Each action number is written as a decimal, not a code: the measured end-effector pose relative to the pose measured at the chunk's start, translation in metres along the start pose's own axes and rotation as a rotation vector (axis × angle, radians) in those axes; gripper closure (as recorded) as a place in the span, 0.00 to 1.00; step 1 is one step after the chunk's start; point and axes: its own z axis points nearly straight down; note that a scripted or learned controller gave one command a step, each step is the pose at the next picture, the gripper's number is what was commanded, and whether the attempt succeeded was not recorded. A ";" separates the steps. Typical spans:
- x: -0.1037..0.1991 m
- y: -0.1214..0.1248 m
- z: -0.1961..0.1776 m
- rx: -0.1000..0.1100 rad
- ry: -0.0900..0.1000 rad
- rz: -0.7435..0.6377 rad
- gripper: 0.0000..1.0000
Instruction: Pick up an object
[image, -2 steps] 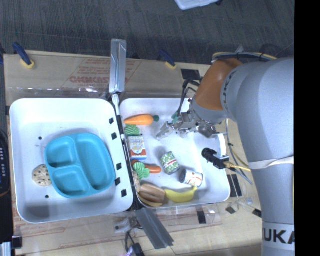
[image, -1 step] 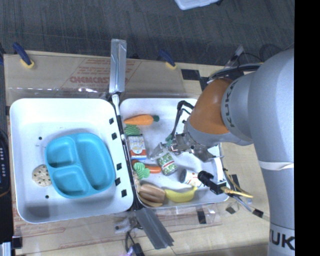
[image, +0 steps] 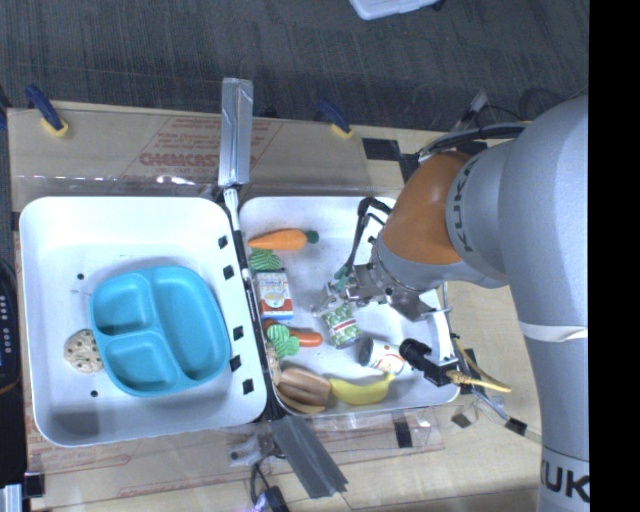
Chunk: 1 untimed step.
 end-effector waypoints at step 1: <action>0.045 0.032 -0.115 -0.009 0.000 0.060 1.00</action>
